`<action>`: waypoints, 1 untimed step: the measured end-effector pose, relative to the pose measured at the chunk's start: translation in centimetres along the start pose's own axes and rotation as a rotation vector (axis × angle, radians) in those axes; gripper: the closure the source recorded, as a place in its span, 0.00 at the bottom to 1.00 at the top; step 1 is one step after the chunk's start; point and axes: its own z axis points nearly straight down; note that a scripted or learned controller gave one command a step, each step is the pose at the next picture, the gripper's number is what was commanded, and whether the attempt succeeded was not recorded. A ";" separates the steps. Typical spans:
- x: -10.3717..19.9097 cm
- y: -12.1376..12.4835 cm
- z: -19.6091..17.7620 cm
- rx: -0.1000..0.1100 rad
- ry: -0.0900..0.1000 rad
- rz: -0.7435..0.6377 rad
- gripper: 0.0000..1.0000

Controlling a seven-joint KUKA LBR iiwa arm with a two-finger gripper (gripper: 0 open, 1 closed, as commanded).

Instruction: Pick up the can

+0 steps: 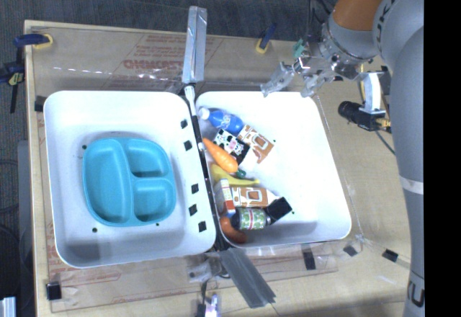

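Grey robot arm (414,92) with an orange band (364,2) and a small metal tool (299,78).

The arm is formed of smooth, rounded grey segments. A broad orange band is set above the wrist, edged by a pale ring. At the wrist, a cluster of silvery metal parts and thin cables is seen, ending in a light metallic tool with slender fingers. A white and black fitting (367,103) is mounted just beside the arm.
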 end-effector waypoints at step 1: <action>-0.8 -10.1 10.4 0.002 0.001 0.085 0.00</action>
